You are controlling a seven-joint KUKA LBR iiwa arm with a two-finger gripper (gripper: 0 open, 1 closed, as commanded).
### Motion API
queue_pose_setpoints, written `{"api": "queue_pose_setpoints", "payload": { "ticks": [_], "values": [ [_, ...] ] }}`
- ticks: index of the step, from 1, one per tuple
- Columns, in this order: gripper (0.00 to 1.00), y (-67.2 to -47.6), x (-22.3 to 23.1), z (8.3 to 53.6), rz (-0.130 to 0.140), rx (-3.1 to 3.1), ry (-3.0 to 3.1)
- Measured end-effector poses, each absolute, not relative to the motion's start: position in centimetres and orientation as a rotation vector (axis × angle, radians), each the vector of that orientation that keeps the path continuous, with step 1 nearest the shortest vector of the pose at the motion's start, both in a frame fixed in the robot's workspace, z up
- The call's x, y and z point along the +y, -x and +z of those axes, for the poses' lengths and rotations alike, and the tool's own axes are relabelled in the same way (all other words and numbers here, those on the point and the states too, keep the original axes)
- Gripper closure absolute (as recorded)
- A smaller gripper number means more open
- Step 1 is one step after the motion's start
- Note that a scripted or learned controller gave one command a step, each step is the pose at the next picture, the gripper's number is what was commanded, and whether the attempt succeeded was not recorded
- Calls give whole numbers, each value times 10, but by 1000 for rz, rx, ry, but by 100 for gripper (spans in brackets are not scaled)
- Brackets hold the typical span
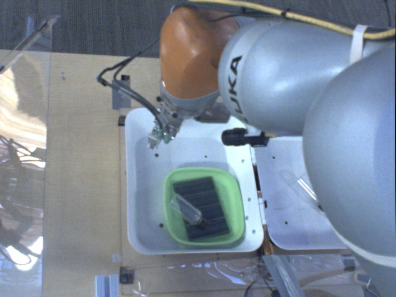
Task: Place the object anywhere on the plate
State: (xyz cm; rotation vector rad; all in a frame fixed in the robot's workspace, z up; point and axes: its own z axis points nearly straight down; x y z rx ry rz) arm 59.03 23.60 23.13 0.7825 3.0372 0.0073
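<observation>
The gripper (159, 137) is seen low over the far part of the left bin (141, 166), below the orange band of the arm (278, 73). Nothing is seen held in it. Its tip is small and partly blurred in this view, so whether it is wide or narrow cannot be told.

Nearer the camera, in the same bin, a green plate (233, 187) is set on the white floor, apart from the gripper, with bare bin floor between the two. On the plate a black ridged block (210, 206) is lying flat, within the rim. Across its near-left corner a pale, greyish piece (185, 208) is resting. This piece is possibly translucent, though what it is cannot be made out. Which of the two is meant as the task's object is not certain. The black block is taken to be it.

The right bin (284, 209) is seen beside the left one, largely covered by the arm. Both bins are borne by the pale wooden bench (74, 166).

As a judgement, the placing is taken as done, since the block is on the plate and nothing is gripped. Little is left but for the arm to be drawn clear.
</observation>
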Motion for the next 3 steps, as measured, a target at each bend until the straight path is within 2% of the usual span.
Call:
{"api": "queue_pose_setpoints", "payload": {
  "ticks": [1, 2, 3],
  "values": [
    [100, -597, 181, 277, 8, 3123, -205],
    [100, -602, 125, 187, 5, 3133, 40],
    [100, -628, 119, 318, 5, 3127, 70]
  ]
}}
